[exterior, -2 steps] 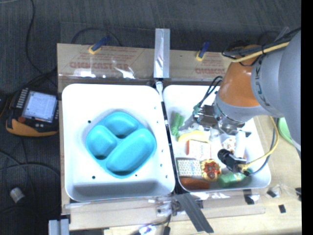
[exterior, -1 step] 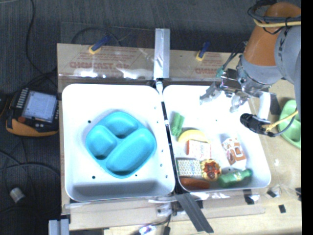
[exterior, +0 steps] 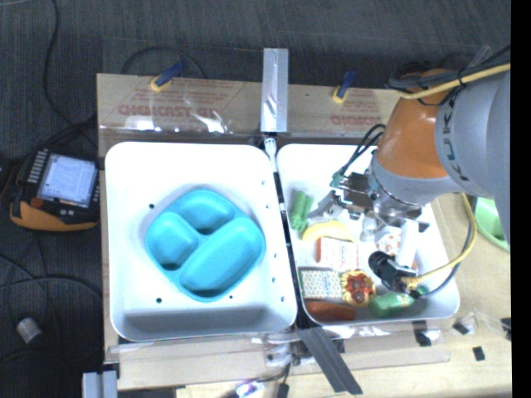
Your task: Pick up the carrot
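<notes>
Left bin (exterior: 124,247): a blue sectioned tray (exterior: 205,240) is held. Right bin (exterior: 440,301): a green item (exterior: 299,208), yellow piece (exterior: 325,230), small box (exterior: 336,253) and the carrot (exterior: 332,311), laid along the near wall, are contained. Claw (exterior: 365,210): positioned over the bin's middle; its state cannot be told.

arm (exterior: 477,131): "KU" of the maker's name | cardboard (exterior: 191,106): red print, mirrored, unreadable
</notes>
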